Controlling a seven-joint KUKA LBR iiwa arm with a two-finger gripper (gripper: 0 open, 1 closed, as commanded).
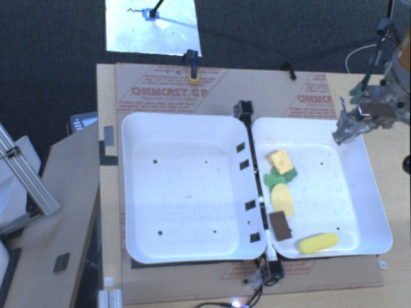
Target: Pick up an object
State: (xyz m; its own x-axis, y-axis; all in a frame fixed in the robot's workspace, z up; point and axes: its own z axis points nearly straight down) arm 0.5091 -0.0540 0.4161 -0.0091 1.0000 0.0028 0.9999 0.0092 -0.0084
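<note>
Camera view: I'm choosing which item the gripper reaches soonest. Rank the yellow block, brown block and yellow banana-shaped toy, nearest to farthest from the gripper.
From the gripper, over the right bin's far edge:
1. Yellow block, by the divider.
2. Brown block, front left.
3. Yellow banana-shaped toy, front edge; nearly level with the brown block.

My pincer (342, 135) over right bin's (359, 191) far rim. Floor below it open. Yellow block (280, 161), green piece (278, 178), pale oval (282, 201), brown block (280, 225) crowd far-left wall; left bin (180, 185) beyond is bare.
</note>
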